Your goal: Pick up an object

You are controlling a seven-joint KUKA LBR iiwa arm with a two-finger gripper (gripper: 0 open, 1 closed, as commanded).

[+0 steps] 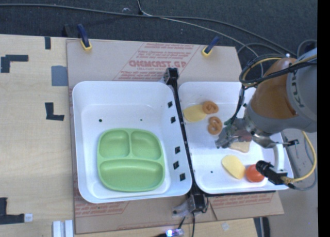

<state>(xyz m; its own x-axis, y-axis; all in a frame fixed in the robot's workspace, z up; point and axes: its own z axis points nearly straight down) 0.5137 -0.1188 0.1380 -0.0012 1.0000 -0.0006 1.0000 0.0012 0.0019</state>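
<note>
The right bin (203,179) holds several small food toys. A pale yellow flat piece (194,113) lies near its left wall, with an orange pretzel-like piece (209,108) beside it and another orange piece (215,125) just below. A yellow oval piece (233,167) and a red tomato-like piece (253,174) lie at the front right. My gripper (227,140) hangs low in the bin's middle, just right of the lower orange piece. A tan piece (240,146) shows at its lower right edge. The wrist hides the fingertips.
The left bin (85,101) holds a green divided plate (131,159). A black divider (178,127) runs between the bins. The arm's orange band (273,94) and grey body cover the right bin's far right side. Cables lie behind the bench.
</note>
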